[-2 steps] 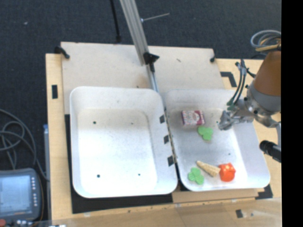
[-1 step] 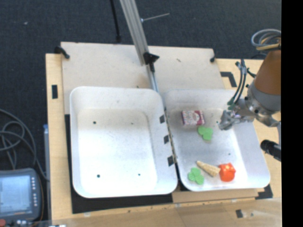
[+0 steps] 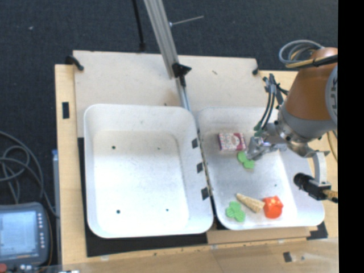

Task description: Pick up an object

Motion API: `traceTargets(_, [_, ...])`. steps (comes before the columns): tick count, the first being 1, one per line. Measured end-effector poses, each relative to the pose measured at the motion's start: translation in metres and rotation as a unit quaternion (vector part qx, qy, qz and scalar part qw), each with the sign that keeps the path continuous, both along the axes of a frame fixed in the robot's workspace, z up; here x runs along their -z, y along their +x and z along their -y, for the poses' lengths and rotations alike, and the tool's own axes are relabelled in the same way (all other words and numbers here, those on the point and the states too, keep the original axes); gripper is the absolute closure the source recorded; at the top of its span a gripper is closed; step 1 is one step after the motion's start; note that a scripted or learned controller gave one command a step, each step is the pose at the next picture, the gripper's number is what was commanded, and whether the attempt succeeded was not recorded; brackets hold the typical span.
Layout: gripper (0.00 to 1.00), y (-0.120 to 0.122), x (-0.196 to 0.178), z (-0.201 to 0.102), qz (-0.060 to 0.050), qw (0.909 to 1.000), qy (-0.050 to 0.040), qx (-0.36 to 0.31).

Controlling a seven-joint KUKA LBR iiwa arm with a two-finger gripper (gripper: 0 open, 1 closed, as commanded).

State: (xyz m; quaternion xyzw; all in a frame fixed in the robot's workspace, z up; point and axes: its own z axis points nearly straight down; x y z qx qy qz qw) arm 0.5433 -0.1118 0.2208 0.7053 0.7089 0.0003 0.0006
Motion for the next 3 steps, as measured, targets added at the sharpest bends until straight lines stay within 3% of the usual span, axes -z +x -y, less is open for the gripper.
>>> traceTargets(3, [1.0, -0.025, -0.026, -0.157, 0.002, 1.0, 0.0011, -0.002])
